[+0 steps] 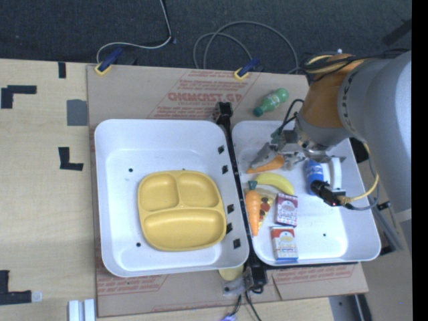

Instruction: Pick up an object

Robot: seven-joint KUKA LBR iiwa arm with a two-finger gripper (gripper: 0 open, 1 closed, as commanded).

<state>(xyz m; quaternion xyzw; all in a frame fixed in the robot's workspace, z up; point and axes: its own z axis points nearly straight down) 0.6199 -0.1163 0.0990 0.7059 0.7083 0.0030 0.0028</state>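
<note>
Hand (289, 147), low in the right bin (361, 243); I cannot tell its state. An orange piece (266, 162) lies just left of it, long axis slanting away. I judge the banana (273, 182) the next nearest, just below.

Illumination is even and fairly bright, apparently from overhead. The white bins (107, 179) read clean, with mild highlights along their rims and no blown-out glare. Shadows are soft and short, lying close under the yellow tray (180, 209). Focus is moderate throughout; fine print on the cardboard (194, 95) is slightly soft. The arm (381, 112) nearest the lens appears blurred and pale.
</note>
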